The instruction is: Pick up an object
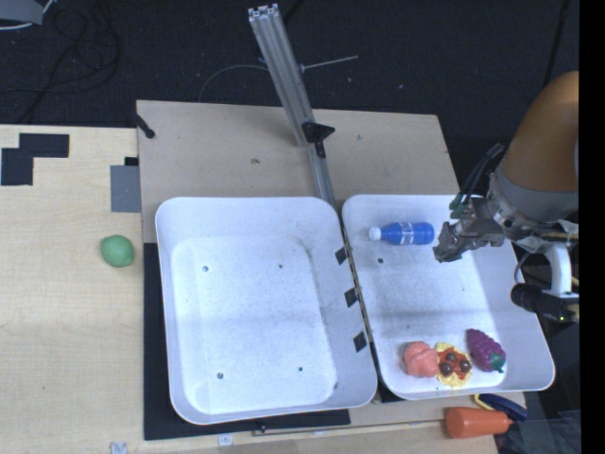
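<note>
A blue bottle [405, 233] with a white cap lies on its side at the far end of the right bin [473, 301]. My gripper [452, 247] hangs just right of the bottle's base, over the same bin, with nothing visibly between its fingers. At the bin's near end lie a pink-orange toy [420, 358], a yellow and dark piece [454, 364] and a purple bunch of grapes [485, 349]. The arm comes in from the right, its orange band [553, 130] above the wrist.
The left bin [180, 253] sits beside the right one, joined by black clips [350, 296]. A green ball [118, 251] rests on the bench far left. An orange carrot-like toy [477, 422] lies outside the right bin's front edge. A metal rail [288, 74] slants behind the bins.
</note>
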{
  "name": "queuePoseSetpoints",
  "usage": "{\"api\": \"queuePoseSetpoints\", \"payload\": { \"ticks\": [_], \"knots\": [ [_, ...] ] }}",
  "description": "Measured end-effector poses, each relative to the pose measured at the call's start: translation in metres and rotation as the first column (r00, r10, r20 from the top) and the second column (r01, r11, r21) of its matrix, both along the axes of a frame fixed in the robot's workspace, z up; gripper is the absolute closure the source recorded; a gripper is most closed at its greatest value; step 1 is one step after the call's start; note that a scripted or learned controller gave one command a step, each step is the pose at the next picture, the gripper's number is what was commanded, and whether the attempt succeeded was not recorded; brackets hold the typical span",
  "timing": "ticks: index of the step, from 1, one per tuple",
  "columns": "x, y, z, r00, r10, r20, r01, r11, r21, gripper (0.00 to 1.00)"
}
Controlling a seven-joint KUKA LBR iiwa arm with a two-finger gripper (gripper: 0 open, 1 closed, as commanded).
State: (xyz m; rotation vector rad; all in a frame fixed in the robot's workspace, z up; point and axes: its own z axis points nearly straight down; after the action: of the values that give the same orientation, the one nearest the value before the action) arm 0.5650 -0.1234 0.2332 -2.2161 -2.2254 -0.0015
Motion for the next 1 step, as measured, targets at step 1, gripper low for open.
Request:
{"api": "queuePoseSetpoints", "payload": {
  "ticks": [1],
  "knots": [
    [-0.0106,0.046,0.0078,1.0,-0.001,0.0,0.001,1.0,0.0,1.0]
  ]
}}
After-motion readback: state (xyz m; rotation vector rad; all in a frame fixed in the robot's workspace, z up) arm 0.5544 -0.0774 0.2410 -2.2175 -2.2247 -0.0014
